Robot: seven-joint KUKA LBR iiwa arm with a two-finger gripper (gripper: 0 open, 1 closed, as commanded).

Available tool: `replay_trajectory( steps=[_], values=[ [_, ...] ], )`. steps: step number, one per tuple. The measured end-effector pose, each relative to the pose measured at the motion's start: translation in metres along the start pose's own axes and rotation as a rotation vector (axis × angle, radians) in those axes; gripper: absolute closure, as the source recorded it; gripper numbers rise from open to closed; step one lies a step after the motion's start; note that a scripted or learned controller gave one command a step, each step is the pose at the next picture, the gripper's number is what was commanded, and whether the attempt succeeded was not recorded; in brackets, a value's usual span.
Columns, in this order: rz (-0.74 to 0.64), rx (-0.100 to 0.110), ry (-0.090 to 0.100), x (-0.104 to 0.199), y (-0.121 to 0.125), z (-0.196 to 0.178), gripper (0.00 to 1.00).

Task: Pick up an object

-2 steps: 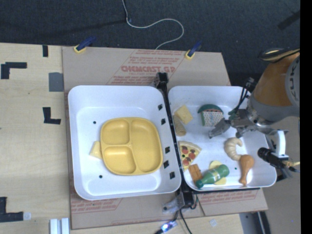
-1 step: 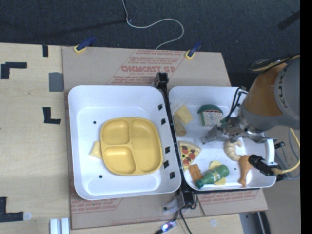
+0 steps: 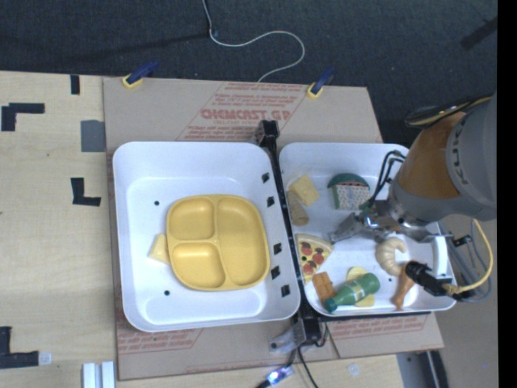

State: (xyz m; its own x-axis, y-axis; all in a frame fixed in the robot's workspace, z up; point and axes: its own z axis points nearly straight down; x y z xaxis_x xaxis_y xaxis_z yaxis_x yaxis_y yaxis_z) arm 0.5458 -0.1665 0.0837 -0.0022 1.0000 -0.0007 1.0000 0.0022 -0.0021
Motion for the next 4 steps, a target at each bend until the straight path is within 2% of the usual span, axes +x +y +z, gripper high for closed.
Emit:
replay_trajectory(
  steps=[1,3,4],
  values=[
    [0.000,-0.002,-0.001,0.000,0.000,-0.011,1.00],
    [0.000,-0.007,-0.001,0.003,-0.002,-0.137,1.00],
    [0.001,-0.001,0.001,0.004,-0.002,-0.141,1.00]
  ],
)
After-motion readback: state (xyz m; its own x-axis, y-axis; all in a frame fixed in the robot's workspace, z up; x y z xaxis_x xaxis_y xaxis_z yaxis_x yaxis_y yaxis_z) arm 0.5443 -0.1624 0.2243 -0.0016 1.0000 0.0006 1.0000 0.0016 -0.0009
